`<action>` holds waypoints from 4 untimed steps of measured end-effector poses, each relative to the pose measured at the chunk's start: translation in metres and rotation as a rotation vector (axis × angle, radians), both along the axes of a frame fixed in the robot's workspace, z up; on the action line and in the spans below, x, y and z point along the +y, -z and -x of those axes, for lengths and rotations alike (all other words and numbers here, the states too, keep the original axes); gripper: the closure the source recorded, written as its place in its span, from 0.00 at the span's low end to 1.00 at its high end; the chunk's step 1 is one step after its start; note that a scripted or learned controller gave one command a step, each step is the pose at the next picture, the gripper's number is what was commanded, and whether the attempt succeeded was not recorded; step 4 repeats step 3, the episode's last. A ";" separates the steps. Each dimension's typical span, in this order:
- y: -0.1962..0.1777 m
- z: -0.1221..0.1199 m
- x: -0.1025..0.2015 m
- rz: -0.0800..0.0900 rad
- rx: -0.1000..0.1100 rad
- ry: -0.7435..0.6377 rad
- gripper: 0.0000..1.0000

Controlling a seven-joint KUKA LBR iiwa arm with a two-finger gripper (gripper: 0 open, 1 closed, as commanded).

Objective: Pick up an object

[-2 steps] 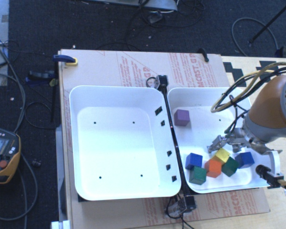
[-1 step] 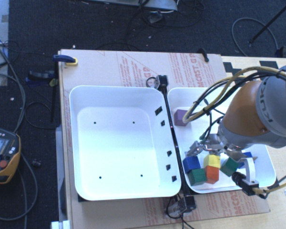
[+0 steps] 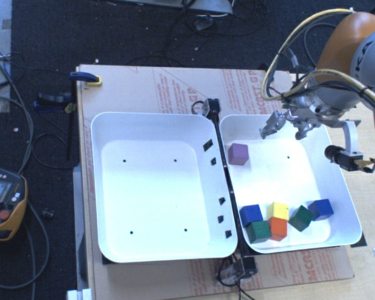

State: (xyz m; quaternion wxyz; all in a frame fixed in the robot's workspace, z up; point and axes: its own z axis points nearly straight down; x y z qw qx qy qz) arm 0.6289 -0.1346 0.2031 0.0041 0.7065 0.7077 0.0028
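Two white bins sit side by side on the counter (image 3: 150, 86), filling the middle of the frame. The left bin (image 3: 106, 136) shows bare white floor with a few small dark dots. The right bin (image 3: 347, 217) holds seven blocks. A purple block (image 3: 238, 154) lies alone near its upper left, close to the divider between the bins. The rest cluster along its lower edge: a blue block (image 3: 250, 214), a green block (image 3: 259, 230) just below it, a yellow block (image 3: 279, 210) with an orange block (image 3: 278, 228) touching beneath it, a second green block (image 3: 300, 218), and a second blue block (image 3: 320, 209) at the right end. The pincer (image 3: 286, 125) hangs above the upper part of the right bin, to the right of the purple block and apart from it, its fingers spread apart with nothing between them. The arm (image 3: 353, 49) enters from the upper right of the frame, its orange band showing near the corner, with cables looping over it toward the wrist.
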 end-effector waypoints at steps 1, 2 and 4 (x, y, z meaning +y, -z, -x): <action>0.093 -0.010 0.007 0.000 -0.003 0.001 0.00; 0.096 -0.008 0.006 0.000 0.002 0.003 0.00; 0.097 -0.007 0.008 0.000 0.002 0.003 0.00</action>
